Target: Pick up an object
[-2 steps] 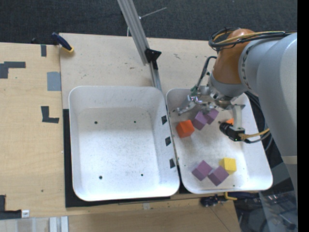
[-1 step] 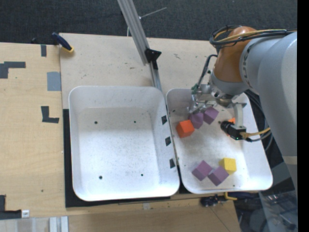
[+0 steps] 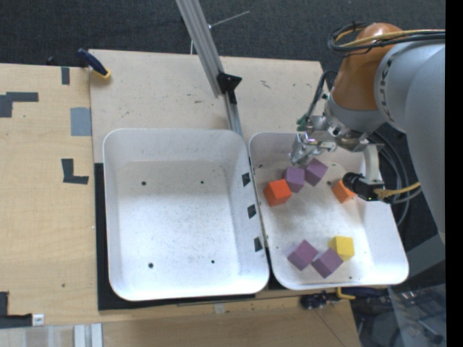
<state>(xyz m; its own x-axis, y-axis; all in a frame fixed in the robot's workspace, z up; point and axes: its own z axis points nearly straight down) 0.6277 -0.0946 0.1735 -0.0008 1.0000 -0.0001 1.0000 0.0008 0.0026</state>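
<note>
1. The gripper [image 3: 309, 149] hangs low over the far part of the right bin [image 3: 376, 266]. Whether it is released or clenched, I cannot tell.
2. Just below it sit two purple cubes [image 3: 305, 174], touching each other. They are the likeliest target.
3. An orange cube [image 3: 277, 191] sits just left of that pair. A second orange block [image 3: 342, 190] lies to their right, partly hidden by the arm [image 3: 405, 78].
4. Near the front of the right bin are two more purple cubes [image 3: 314, 257] and one yellow cube [image 3: 344, 247], close together.
5. Count: four purple, two orange, one yellow.
6. The cubes look small, light and probably foam: soft, not fragile, not slippery. Judged best grip: across two flat opposite faces. The touching pair leaves little room between them.
7. The left bin [image 3: 116, 215] lies beside the right one.
</note>
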